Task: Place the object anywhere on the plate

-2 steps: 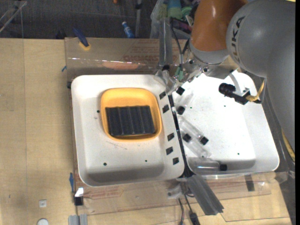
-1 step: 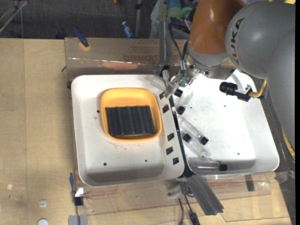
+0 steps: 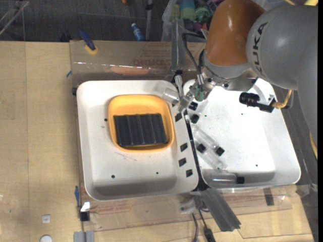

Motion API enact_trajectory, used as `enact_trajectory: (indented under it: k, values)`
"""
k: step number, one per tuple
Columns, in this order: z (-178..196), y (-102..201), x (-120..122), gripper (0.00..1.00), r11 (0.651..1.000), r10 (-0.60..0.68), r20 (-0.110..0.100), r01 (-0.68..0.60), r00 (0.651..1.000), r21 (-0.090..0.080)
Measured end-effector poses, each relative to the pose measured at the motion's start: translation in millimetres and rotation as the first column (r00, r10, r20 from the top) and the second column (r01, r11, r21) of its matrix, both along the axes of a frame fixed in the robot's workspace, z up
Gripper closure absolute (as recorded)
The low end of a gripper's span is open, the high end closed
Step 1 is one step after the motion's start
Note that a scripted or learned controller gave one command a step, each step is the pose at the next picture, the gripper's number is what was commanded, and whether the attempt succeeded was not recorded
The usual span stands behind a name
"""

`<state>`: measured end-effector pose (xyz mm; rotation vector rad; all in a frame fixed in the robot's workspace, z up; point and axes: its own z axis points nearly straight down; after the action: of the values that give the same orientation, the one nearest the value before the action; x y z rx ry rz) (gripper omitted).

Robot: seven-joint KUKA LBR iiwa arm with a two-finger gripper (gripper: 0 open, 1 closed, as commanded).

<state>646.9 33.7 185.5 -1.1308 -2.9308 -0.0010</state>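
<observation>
**Resting on the plate: the ridged black object, with the gripper off to its right**

Lying flat in the hollow of the yellow-orange plate is a black ridged object, a rectangle with grooves running front to back. It covers most of the plate's middle and front, and its near edge reaches almost to the plate's front rim. The plate sits in the left bin, towards the back and the right of that bin's floor.

The arm comes in from the right, and its orange band sits high over the back of the right bin. The gripper hangs at the back left corner of the right bin, just beside the divide between the two bins and near the plate's back right corner. It is apart from the black ridged object. Whether the gripper is released or clenched cannot be told here, since its tip is small and tangled with clear and dark parts. Nothing can be made out in its grasp.

A clear, hard-to-read item with small black spots lies on the right bin's floor near the divide. Both bins stand on a pale wooden bench.
</observation>
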Motion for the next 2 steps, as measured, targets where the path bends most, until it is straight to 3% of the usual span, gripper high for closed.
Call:
enact_trajectory:
  k: [1, 2]
  values:
    - [0, 0, 0, 0.00, 1.000, 0.000, 0.000, 0.000, 1.000, 0.000]
    - [1, -31, 15, 0.00, 0.997, 0.079, 0.007, -0.079, 0.997, -0.001]
